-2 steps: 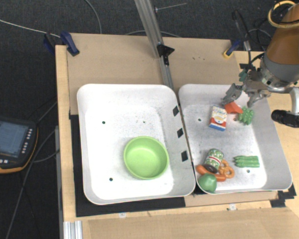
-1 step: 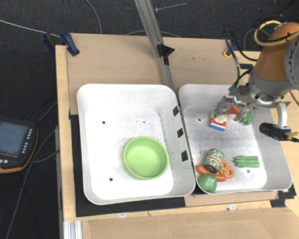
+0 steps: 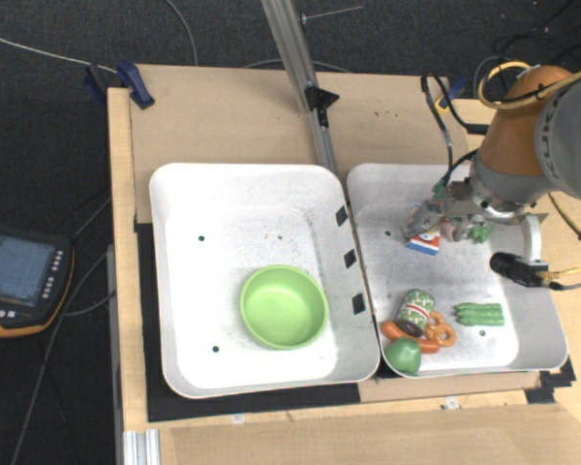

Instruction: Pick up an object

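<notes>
Nearest me, two white bins (image 3: 174,260) sit side by side: on the left I count one green bowl (image 3: 284,305), on the right four small items clustered at the front plus one red, white and blue piece (image 3: 423,243). Beside that piece sits my gripper (image 3: 443,223), its grip unreadable.

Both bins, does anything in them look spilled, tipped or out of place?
Nothing stands out. The green bowl sits upright in the left bin; the toys cluster near the right bin's front edge, and the gripper hangs over a small box.
</notes>
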{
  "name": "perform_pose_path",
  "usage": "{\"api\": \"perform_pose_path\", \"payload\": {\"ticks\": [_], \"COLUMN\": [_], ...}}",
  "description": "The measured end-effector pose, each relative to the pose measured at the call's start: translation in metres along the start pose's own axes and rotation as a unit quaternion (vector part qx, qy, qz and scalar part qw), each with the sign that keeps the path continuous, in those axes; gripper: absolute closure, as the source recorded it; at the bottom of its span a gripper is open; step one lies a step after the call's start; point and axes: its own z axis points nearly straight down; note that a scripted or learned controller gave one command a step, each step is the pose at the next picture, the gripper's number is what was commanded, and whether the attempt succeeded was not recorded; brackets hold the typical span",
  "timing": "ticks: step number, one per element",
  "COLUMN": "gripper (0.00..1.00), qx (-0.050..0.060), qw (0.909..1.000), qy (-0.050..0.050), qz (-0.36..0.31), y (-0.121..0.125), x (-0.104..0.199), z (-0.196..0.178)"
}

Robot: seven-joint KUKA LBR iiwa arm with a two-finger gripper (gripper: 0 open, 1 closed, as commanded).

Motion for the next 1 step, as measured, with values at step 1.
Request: {"api": "perform_pose_path", "payload": {"ticks": [1], "gripper": [1.00], "qx": [-0.002], "qw": [1.0000], "qy": [0.000], "qz": [0.000], "y": [0.0013], "x": [-0.0001], "z": [-0.0129]}}
